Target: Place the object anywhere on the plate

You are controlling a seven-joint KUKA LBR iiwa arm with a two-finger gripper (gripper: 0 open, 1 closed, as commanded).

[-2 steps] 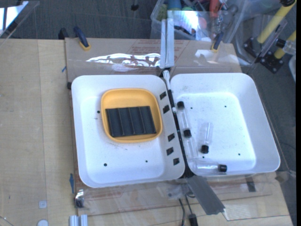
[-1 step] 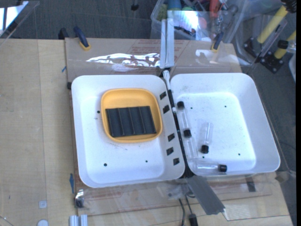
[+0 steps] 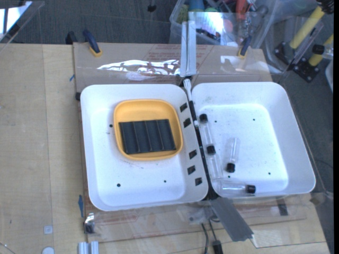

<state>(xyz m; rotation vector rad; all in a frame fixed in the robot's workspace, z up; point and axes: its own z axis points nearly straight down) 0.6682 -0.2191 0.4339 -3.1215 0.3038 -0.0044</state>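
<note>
Picking one clear vial (image 3: 232, 153) from the right bin (image 3: 296, 142) comes first; grip its middle, then lower onto the yellow plate (image 3: 121, 114), possibly beside the dark ridged block (image 3: 146, 136).

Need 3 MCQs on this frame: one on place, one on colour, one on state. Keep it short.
1. Where is the plate?
A. left bin
B. right bin
C. on the bench outside the bins

2. What colour is the plate?
A. blue
B. yellow-orange
C. green

3. How do the capped vials in the right bin sit?
A. lying on the bin floor
B. on the plate
C. stacked in a rack

Answers:
1 A, it sits inside the left bin.
2 B, its rim is yellow-orange, with a dark ribbed insert.
3 A, they lie flat on the white floor.
</note>
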